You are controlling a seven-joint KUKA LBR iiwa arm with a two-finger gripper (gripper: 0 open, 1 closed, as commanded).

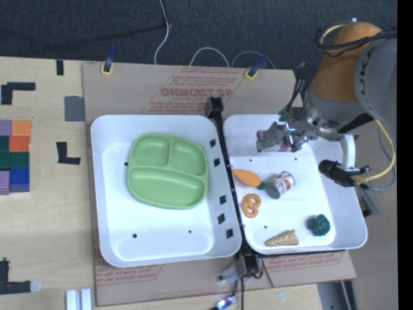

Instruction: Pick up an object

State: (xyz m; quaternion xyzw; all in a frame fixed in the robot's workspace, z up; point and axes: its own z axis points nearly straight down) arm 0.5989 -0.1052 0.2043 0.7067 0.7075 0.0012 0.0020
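The right bin holds several small items: an orange carrot, a small can lying on its side, a pretzel, a dark green lump and a tan wedge. My gripper hangs over the far part of this bin, up and slightly right of the carrot and above the can. A small pinkish patch shows just under the gripper; I cannot tell what it is.
A green divided plate lies in the left bin. A black divider runs between the bins. Coloured blocks sit at the bench's far left. A black fitting with cables juts over the right bin's right rim.
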